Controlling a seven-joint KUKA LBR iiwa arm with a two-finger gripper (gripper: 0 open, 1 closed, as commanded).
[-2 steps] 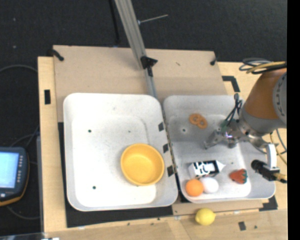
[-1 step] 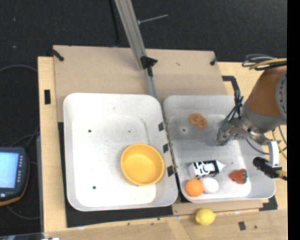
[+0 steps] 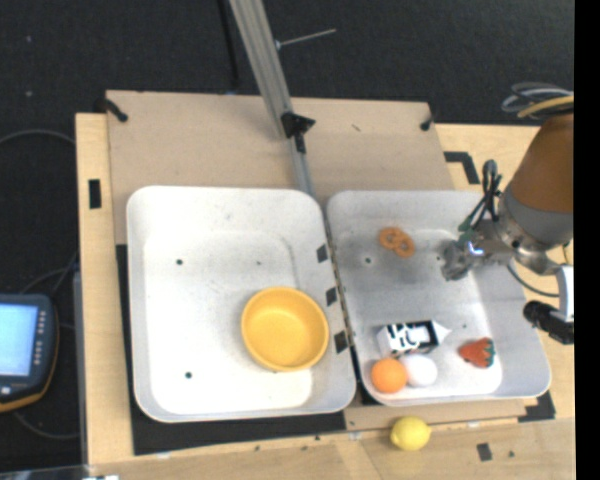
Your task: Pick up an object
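I see the 2 white bins side by side at mid-frame, the left bin [image 3: 180,230] and the right bin [image 3: 365,230]. The arm [image 3: 545,183] enters from the right edge of the frame, and its gripper [image 3: 457,259] hangs over the upper right part of the right bin. From this slanted view I cannot tell its state or whether it has hold of anything.

Just left of the gripper, apart from it, lies a small brown pretzel-shaped piece [image 3: 396,240]. Lower in that bin sit a black-and-white carton [image 3: 411,336], an orange ball [image 3: 387,376] touching a white ball [image 3: 420,371] near the bottom rim, and a red strawberry-like piece [image 3: 476,352] toward the lower right.

In the left bin, a yellow bowl [image 3: 284,329] stands upright at the lower right. A yellow lemon [image 3: 410,433] rests on the bench below the right bin, outside it. A handheld screen [image 3: 15,350] glows at the lower left of the frame.
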